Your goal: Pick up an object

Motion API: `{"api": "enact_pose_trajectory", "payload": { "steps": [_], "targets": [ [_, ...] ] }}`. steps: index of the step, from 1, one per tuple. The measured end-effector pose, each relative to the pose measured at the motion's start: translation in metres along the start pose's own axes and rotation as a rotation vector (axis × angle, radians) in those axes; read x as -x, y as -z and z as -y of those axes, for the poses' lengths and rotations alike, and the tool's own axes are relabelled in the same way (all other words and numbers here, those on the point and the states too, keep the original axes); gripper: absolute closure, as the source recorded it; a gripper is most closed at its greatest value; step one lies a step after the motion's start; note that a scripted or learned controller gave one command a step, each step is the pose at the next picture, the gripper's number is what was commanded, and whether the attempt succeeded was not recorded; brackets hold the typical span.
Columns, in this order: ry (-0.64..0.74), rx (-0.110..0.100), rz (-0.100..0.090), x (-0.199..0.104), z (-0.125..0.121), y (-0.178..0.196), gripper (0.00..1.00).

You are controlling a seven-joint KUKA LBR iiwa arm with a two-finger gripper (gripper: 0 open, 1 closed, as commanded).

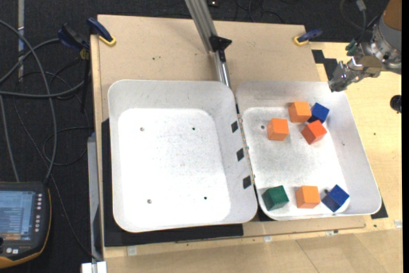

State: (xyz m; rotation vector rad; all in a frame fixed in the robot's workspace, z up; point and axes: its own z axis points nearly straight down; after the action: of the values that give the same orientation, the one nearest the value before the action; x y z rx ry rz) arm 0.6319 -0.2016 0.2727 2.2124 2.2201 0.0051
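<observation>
The gripper (339, 78), its state unclear, hovers at the tabletop's far right edge, above the blocks' bin (358, 156).

- Even, fairly bright overhead light across the bench (166, 48), with no hard glare
- The two white bins (172, 150) look slightly washed out, their speckled floors still legible
- Blocks in the right bin cast only short, soft shadows
- Floor left of the bench falls dark
- Focus mildly soft throughout, grainy
</observation>
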Motion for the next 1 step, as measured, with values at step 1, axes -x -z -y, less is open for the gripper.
{"api": "enact_pose_trajectory", "payload": {
  "steps": [1],
  "targets": [
    [0.004,-0.009,-0.004,-0.0562,0.0136,-0.0137,1.0]
  ]
}}
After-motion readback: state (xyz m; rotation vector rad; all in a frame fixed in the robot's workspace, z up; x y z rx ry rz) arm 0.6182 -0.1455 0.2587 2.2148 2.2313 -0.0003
